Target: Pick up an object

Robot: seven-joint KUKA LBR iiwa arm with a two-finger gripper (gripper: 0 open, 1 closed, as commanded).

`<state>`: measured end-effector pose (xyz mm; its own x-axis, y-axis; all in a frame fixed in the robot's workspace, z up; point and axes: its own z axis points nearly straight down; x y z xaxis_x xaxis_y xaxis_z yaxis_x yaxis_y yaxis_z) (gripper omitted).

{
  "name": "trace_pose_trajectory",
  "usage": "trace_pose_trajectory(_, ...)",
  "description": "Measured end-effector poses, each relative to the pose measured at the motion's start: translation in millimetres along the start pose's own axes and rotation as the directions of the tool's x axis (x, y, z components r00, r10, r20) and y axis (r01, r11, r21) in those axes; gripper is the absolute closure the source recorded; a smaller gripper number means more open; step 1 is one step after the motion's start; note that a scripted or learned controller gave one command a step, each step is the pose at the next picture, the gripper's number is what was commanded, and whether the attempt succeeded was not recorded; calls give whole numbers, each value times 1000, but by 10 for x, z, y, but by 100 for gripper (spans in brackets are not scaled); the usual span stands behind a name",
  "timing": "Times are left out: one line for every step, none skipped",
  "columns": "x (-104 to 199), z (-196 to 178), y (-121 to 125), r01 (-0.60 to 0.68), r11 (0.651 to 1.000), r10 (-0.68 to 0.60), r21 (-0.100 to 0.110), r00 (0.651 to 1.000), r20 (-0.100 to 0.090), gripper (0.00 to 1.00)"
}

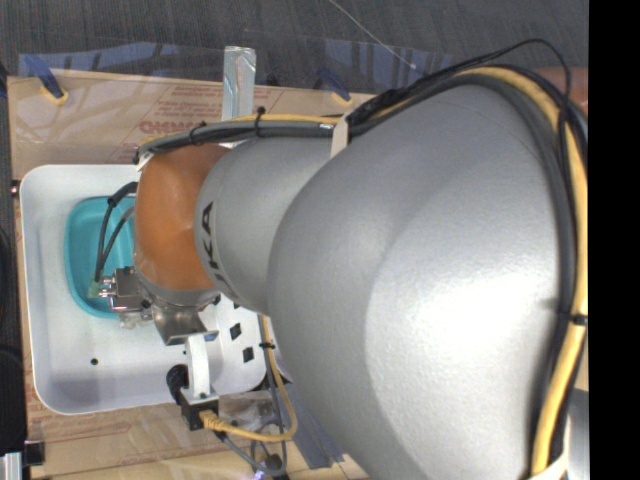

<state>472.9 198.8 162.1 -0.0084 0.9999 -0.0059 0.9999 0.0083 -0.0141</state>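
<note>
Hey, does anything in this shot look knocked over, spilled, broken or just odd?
Nothing stands out. A teal object lies in the white bin, partly hidden by the arm, which covers much of the bench. No spill or damage shows on the bin floor that is visible. What lies under the arm cannot be judged.

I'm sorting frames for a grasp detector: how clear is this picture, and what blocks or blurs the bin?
Camera view: the grey arm looms close, soft-edged, and covers most of the frame; the white bin is evenly lit, with a faint shadow in its lower corner; the teal object is partly hidden behind the wrist.
</note>
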Motion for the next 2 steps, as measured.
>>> trace_pose_trajectory(-115, 714, 29, 1, 1000, -2, -9, 1000, -5, 100)
trace_pose_trajectory(-62, -162, 37, 0, 1000, 0, -15, 1000, -8, 100)
